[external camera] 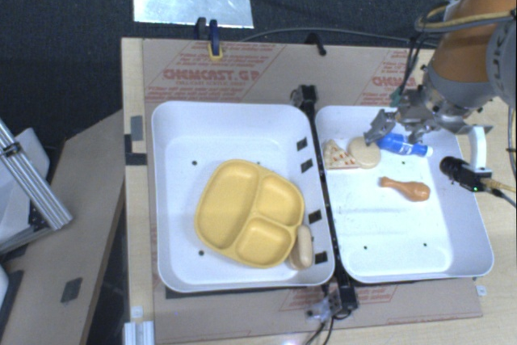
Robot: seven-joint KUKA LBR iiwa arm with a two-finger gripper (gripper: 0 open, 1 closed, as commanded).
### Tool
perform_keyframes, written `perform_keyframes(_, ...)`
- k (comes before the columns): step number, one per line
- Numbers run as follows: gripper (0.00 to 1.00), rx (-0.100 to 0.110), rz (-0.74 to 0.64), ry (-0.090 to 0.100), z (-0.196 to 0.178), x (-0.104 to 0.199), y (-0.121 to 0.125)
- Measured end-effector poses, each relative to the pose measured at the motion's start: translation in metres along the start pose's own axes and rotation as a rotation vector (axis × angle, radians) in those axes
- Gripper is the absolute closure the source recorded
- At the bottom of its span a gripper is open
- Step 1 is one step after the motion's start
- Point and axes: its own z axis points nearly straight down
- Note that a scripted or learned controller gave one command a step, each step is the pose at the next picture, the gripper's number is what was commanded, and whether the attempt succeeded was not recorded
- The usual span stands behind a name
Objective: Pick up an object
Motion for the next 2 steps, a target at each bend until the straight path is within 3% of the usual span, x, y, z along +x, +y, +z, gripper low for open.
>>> perform_keyframes(1, 0.00, -0.013, -0.002, -0.001, -0.008, 0.000, 0.002)
perform_keyframes(2, 0.00, -0.011, 0.000, -0.001, 0.034, -0.004, 0.002)
